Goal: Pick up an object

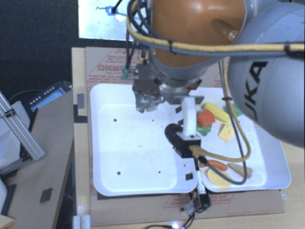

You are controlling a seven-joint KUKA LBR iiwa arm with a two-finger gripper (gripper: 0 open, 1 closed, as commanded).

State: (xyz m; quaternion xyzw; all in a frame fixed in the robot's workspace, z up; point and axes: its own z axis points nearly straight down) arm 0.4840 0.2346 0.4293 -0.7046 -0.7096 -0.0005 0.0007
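Note:
My gripper (145, 99) hangs over the far part of the left white bin (128, 151), near the wall it shares with the right bin (279, 175). Nothing shows beneath it on the bin floor. The right bin holds toy food: a yellow corn cob (217, 112), a red piece (206, 118) on a green one (205, 130), a yellow cheese wedge (226, 132), an orange carrot (217, 165), a flat yellow disc (218, 178) and a tan stick (239, 170). The grey and orange arm hides the far side of the right bin.
Both bins rest on a cardboard sheet (107, 66) printed in red. A grey device with a blue strip (50, 95) and a metal rail (19, 130) lie to the left of the bench. A yellow cable (238, 132) loops over the right bin.

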